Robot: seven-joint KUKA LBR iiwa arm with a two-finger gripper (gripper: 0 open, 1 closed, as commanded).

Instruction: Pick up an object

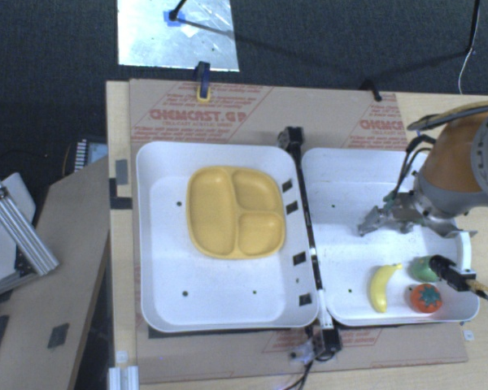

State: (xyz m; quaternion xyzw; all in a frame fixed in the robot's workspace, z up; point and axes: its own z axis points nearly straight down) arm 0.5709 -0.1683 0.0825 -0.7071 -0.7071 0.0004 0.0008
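A yellow banana (381, 287) lies near the front edge of the right bin (342, 177). To its right sit an orange-red round fruit (426, 297) and a green object (423, 269), which is partly covered by the arm's hardware. My gripper (369, 226) hangs low over the middle of the right bin, up and to the left of the banana and apart from it. Nothing shows in it. The grey arm with its orange band (455, 162) reaches in from the right.
In the left bin (159, 242) lies a yellow three-compartment plate (234, 211). A black divider with clips (302, 234) runs between the bins. Cardboard (228, 112) lies under both bins.
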